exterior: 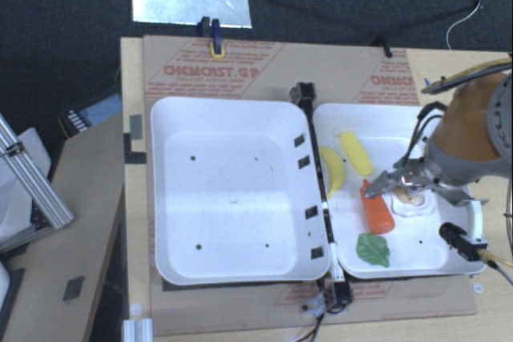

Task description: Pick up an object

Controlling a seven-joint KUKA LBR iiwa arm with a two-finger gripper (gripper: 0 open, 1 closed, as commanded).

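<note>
Camera view has my tool (378, 187) down in the right bin (425, 262), its tip just above the top end of the orange carrot (378, 214); I cannot tell how the tool is set, since my wrist and the slant blur it. The carrot lies near the bin's middle, with a green leafy piece (373, 249) just below it, two yellow pieces, a banana (333, 168) and a corn cob (356, 152), up to its left, and a pale round thing (410, 203) just beside it under my arm. My worry is that I am over the carrot's end, not its middle, so a close may pinch the tip and squirt it away, or tip it out on the lift. I could also snag the pale thing alongside.
</note>
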